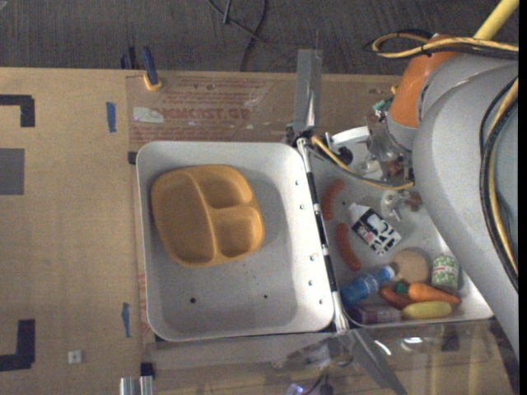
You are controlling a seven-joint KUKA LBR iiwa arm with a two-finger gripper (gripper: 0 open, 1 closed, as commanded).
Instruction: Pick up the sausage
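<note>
left bin: orange divided plate at 9 o'clock | right bin: two sausages, one at 10 o'clock, other just below, 8 o'clock | carrot, lemon at 5 o'clock | gripper at 12 o'clock, opening cannot be told

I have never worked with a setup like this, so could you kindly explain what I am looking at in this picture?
This is one camera fixed above a bench, looking down at a slant. The big grey shape on the right is a robot arm with an orange band; its end effector hangs over the right bin, and I cannot tell its finger state. Two shallow white bins sit side by side. The left bin holds an orange divided plate. The right bin holds two sausages, a blue bottle, a carrot, a yellow banana-like toy, a small green can and a black-and-white package. Nothing visibly sits between its fingers.
</note>
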